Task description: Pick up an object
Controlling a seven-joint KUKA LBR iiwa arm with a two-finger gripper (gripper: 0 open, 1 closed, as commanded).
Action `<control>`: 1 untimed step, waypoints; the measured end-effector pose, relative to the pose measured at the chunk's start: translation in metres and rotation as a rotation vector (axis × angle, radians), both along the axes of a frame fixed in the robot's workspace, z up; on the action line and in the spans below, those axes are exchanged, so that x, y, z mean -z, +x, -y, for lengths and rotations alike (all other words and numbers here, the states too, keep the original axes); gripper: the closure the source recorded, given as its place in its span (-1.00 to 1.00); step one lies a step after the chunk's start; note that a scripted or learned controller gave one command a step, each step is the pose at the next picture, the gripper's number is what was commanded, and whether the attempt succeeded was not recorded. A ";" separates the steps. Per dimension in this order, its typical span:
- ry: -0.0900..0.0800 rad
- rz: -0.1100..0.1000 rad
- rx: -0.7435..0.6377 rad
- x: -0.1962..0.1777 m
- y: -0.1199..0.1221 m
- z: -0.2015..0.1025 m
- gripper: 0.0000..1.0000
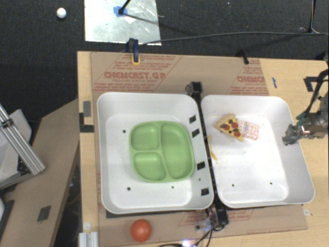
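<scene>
Hovering at the right bin's (303, 181) right rim, the jaws (291, 136) sit right of the pizza slice (231, 127).

Dark floor (231, 9); tan bench (169, 68); silver sheet (121, 14) beyond.

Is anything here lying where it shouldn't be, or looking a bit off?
A few strays. An orange-red ball sits on the bench in front of the left bin, outside both bins. A small white ball lies on the dark floor beyond the bench. Inside the right bin, a toy pizza slice lies askew.
</scene>
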State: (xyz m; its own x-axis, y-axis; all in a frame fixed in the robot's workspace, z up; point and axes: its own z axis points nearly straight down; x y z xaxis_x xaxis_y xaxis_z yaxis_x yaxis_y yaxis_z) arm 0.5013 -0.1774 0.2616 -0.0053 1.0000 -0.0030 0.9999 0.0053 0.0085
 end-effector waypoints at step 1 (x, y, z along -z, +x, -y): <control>0.004 -0.006 -0.004 0.016 0.014 -0.050 1.00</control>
State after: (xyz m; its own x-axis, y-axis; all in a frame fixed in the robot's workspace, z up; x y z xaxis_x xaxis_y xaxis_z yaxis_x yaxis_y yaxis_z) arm 0.5155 -0.1272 0.2458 -0.0092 1.0000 0.0010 1.0000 0.0092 0.0022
